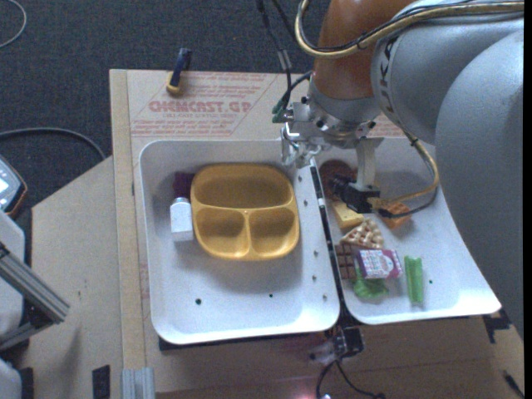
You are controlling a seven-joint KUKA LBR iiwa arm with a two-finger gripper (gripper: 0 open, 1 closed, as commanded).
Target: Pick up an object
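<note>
The pincer (301, 150) hangs over the back end of the ridge where the two bins meet; whether it is released or clenched cannot be told. Beside it, in the left bin (166, 306), lies a yellow divided plate (244, 210). A small white bottle (181, 219) touches the plate's left edge. Across the ridge from the plate, the right bin (461, 281) holds a waffle piece (362, 236), a pink packet (378, 263) and a green stick (413, 278).
</note>
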